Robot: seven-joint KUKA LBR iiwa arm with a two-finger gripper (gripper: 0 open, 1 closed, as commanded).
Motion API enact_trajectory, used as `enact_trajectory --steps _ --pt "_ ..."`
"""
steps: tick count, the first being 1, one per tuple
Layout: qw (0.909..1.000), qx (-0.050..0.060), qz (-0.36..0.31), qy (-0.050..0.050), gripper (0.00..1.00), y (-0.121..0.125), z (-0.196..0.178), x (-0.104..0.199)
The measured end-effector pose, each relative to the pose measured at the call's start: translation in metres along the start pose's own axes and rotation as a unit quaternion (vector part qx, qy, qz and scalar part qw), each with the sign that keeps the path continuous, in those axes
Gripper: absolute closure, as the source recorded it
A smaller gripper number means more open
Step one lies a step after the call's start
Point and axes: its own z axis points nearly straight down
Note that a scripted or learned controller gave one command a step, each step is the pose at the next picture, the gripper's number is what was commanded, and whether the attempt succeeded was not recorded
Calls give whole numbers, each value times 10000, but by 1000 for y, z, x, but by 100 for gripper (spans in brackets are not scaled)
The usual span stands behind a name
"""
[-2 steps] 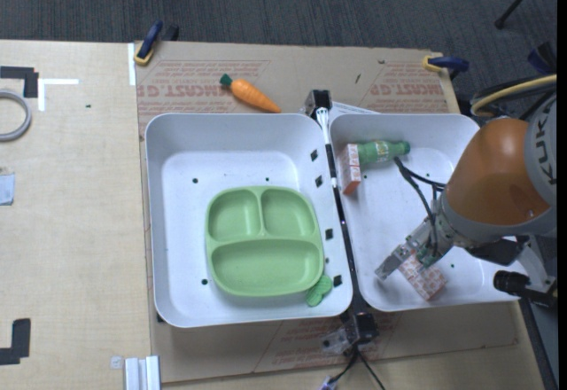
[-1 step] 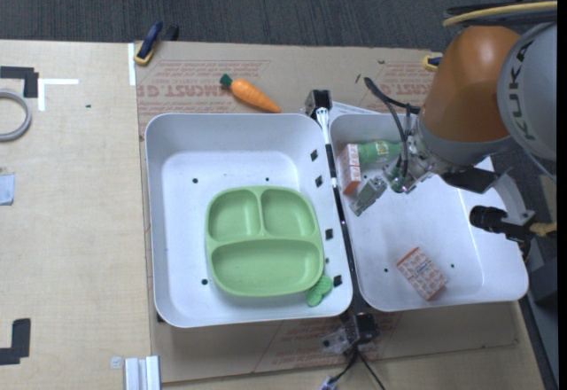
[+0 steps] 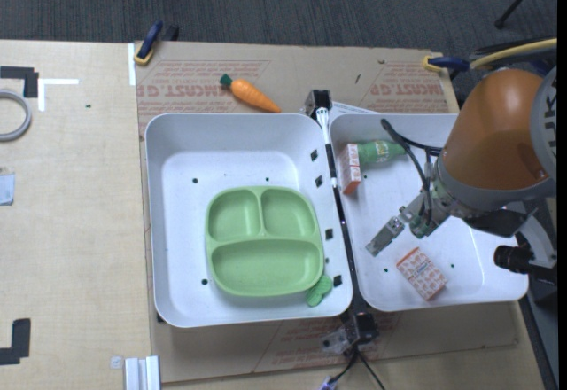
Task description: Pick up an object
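The right bin point(image 3: 461, 269) holds three items. A green bottle point(image 3: 383, 150) lies at its far side, and a small red and white carton point(image 3: 352, 168) stands just left of it by the dividing wall. An orange and white packet point(image 3: 420, 274) lies near the front edge. My gripper point(image 3: 386, 236) hangs low over the bin's bare middle, up and to the left of the packet and below the carton, touching neither. The grey arm with its orange band point(image 3: 496, 140) covers the bin's right side.
The left bin point(image 3: 177, 167) holds a green divided plate point(image 3: 264, 240), with a small green piece point(image 3: 319, 291) at its front right corner. A toy carrot point(image 3: 251, 93) lies on the cardboard behind the bins. Clamps sit where the bins meet.
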Motion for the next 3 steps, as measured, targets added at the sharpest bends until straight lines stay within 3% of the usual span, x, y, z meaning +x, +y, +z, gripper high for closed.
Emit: enact_trajectory --steps 1,2,3 --pt "9634 -6 -2680 -5 0 4 0 10" --pt "9582 -3 -2861 -1 0 -11 100 -73" --pt "8730 -12 -4877 -15 0 42 99 -111"
